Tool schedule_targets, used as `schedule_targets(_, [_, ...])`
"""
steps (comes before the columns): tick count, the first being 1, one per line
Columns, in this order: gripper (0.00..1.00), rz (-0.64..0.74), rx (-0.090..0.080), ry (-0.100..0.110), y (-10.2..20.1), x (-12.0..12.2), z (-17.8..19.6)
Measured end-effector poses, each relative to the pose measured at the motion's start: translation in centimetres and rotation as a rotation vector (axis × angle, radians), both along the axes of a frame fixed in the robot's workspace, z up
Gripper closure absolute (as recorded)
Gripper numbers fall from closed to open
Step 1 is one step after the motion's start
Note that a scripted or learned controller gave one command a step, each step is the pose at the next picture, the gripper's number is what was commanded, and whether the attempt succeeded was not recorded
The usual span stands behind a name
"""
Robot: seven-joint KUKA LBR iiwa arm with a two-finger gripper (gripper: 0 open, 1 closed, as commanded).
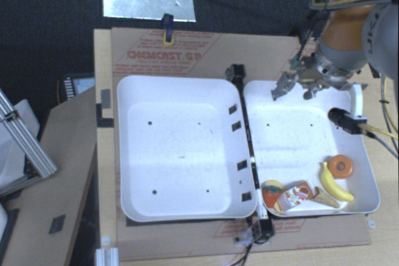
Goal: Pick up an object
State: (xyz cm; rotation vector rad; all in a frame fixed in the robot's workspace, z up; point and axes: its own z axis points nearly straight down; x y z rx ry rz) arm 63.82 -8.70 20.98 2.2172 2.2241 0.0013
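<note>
Your pickable things sit bunched in the right bin (pixel 293 134), down at its 5 o'clock corner: a banana (pixel 335 184), an orange round piece (pixel 340 166) touching its upper end at about 1 o'clock from it, a red-and-white packet (pixel 295 195), an orange-red round fruit (pixel 272 192) at the packet's 9 o'clock against the bin's inner wall, and a small tan wedge (pixel 325 199) between packet and banana. The gripper (pixel 298 88) hangs over the bin's far rim at 12 o'clock, well apart from all of them, with its fingers spread and nothing between them. Judging by looks, these are light toy foods, stiff and smooth-skinned, so expect them to slide or roll rather than crush. The banana seems your best bet: take it across its middle, fingers straddling the narrow width, since the curved ends would squirt out. The packet lies flat and offers little edge. The crowding against the wall leaves little room for a finger on the outer side.
</note>
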Motion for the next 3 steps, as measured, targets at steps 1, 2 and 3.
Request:
schedule_targets(1, [0.00, 0.005, 0.000, -0.015, 3.1, 1.4, 11.3])
schedule_targets(2, [0.00, 0.009, 0.003, -0.012, 10.4, 1.9, 19.5])
schedule_targets(3, [0.00, 0.008, 0.005, -0.019, 15.5, -4.2, 33.6])
